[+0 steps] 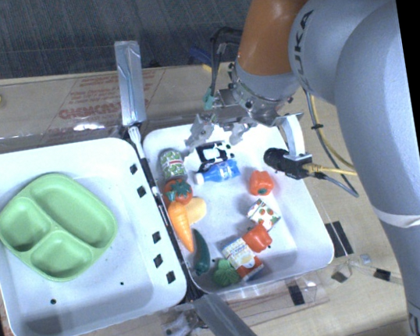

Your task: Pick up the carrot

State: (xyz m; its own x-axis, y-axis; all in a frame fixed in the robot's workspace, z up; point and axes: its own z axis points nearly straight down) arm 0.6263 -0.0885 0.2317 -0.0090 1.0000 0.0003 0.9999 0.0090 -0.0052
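Observation:
The orange carrot lies along the left wall of the right bin, thin end pointing toward the front. A red-and-green piece touches its thick end and a yellow piece lies against its right side. The gripper hangs over the back of the right bin, up and to the right of the carrot and well apart from it. Its fingers are spread open and hold nothing. A small black-and-white item sits just below them.
In the right bin are a labelled can, a blue item, an orange pepper, small cartons, a red pepper and a dark green vegetable. The left bin holds a green divided plate.

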